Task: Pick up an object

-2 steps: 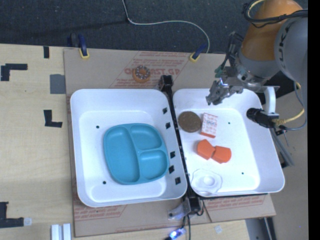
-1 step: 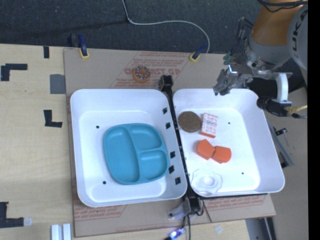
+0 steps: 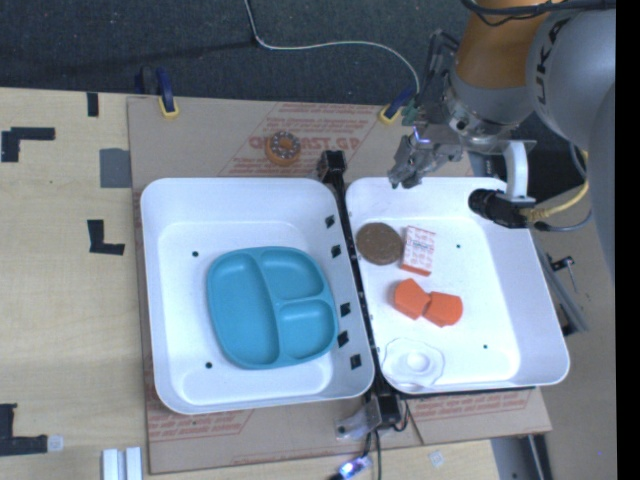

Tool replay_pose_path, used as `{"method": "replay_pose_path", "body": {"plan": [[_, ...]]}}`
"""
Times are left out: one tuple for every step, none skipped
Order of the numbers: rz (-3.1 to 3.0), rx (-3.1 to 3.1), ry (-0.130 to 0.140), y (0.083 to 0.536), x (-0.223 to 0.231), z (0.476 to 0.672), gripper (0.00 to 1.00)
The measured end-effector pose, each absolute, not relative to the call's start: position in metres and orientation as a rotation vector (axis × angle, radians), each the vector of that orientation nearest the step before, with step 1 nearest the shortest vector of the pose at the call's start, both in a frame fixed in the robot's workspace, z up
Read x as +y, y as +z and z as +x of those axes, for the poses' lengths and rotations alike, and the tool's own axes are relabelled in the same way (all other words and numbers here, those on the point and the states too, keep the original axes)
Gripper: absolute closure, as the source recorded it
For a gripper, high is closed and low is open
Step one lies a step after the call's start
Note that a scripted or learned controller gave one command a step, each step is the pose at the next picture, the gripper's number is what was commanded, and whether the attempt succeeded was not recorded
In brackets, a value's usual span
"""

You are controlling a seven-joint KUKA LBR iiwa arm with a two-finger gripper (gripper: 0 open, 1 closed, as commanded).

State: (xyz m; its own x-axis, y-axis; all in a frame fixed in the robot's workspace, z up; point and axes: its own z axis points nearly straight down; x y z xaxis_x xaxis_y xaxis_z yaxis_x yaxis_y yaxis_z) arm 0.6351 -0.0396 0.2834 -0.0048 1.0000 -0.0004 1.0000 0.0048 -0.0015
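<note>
We look down on a bench (image 3: 60,268) bearing two shallow white bins side by side, the left bin (image 3: 165,218) at centre frame and the right bin (image 3: 520,298) just beside it toward the right. The grey arm (image 3: 560,38), orange-banded, fills the upper right corner, its gripper (image 3: 408,173) hanging over the right bin's upper left rim; we cannot tell how the jaws stand. A blue divided tray (image 3: 270,303) lies in the left bin. In the right bin we see two touching orange blocks (image 3: 428,303) at centre, a brown disc (image 3: 379,243) above them to the left, a small red-and-white packet (image 3: 419,249) touching it, and a clear round lid (image 3: 413,360) near the lower left corner.
</note>
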Motion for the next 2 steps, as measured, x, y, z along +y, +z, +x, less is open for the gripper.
{"method": "replay_pose_path", "body": {"plan": [[-2.215,-2.226,0.002,0.279,0.009,0.636,1.0],[-2.216,-2.225,0.004,0.272,0.065,0.634,1.0]]}}
